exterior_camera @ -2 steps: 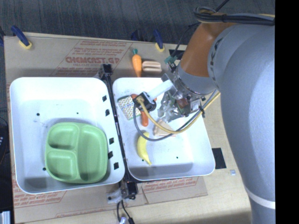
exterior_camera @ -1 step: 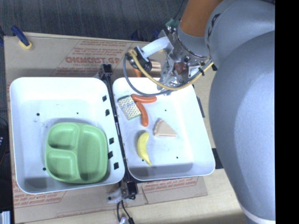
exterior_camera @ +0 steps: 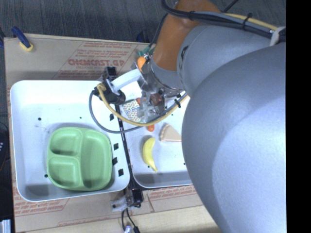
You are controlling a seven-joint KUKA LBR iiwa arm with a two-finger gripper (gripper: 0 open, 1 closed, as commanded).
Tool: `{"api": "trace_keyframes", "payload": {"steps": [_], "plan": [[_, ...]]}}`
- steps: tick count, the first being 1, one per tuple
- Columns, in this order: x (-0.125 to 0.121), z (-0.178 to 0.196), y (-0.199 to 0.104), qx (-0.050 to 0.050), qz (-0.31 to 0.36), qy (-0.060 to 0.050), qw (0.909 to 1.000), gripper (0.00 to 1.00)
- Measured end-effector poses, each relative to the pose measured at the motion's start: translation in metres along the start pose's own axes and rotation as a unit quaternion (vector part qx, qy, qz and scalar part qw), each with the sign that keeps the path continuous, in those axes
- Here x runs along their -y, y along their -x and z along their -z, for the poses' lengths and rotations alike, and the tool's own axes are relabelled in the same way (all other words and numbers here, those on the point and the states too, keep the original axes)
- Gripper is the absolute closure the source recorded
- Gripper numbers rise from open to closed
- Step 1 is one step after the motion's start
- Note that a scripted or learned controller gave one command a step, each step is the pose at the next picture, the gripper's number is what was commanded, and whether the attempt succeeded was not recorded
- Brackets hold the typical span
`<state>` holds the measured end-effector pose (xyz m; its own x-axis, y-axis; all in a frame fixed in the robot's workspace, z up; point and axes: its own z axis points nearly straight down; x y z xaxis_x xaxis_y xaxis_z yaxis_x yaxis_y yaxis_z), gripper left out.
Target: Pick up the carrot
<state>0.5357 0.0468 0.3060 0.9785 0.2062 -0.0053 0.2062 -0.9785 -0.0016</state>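
Observation:
My gripper (exterior_camera: 146, 107) is low over the back left part of the right bin (exterior_camera: 165, 178), close to the wall between the bins. The grey arm and its cables hide most of it. A small orange end (exterior_camera: 150, 128) pokes out just below the gripper; it may be the carrot, with the rest hidden. Another orange piece with a green tip (exterior_camera: 141, 61) shows at the bin's back edge beside the wrist. I cannot tell which of the two is the carrot, nor whether anything is held.
A yellow banana (exterior_camera: 149, 153) and a beige wedge (exterior_camera: 170, 133) lie in the right bin in front of the gripper. A speckled item (exterior_camera: 130, 109) lies under the gripper. The left bin (exterior_camera: 29, 106) holds a green divided plate (exterior_camera: 80, 158).

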Motion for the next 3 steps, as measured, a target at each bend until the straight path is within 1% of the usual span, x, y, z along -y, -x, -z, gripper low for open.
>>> {"api": "trace_keyframes", "payload": {"steps": [1,2,3], "plan": [[-0.026,0.124,-0.034,-0.001,0.034,0.0,0.9994,1.0],[0.028,0.045,-0.042,0.001,0.052,0.0,0.9986,1.0],[-0.056,0.144,-0.069,-0.001,0.022,0.001,0.9997,1.0]]}}
